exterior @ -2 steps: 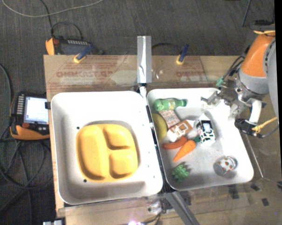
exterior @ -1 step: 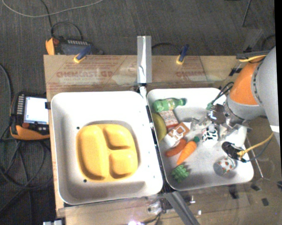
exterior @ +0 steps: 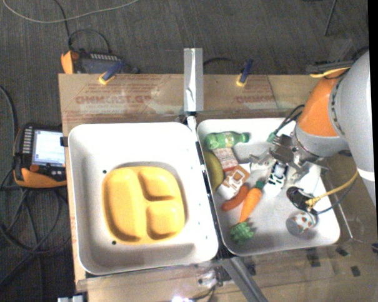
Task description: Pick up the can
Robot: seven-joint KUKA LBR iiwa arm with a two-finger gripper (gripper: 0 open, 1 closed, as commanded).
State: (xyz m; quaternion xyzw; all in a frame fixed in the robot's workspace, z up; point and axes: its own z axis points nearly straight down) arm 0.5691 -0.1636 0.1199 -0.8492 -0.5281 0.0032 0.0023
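A: What lies nearest, at the front of the right bin?

B: The can. It is pale with red marks and sits in the front right corner of that bin, close to the front wall. Nothing touches it.

A: And beside it?

B: To its left is a small green leafy item, also near the front wall. Just behind that, an orange carrot lies at a slant with its green top pointing away, and a second orange piece is just left of it.

A: The left bin?

B: It holds a yellow tray with compartments, set about in the middle.

A: Where is the gripper?

B: Over the middle of the right bin, behind the can and clearly apart from it, near the carrot's green top. I cannot tell whether it is open or closed. The grey arm, with its orange band, comes in from the right.

A: Farther back?

B: A green bottle lies on its side along the bin's rear wall, with a red and white packet just in front of it. Behind both bins is a brown board held by two clamps, and a handheld unit rests on the floor to the left
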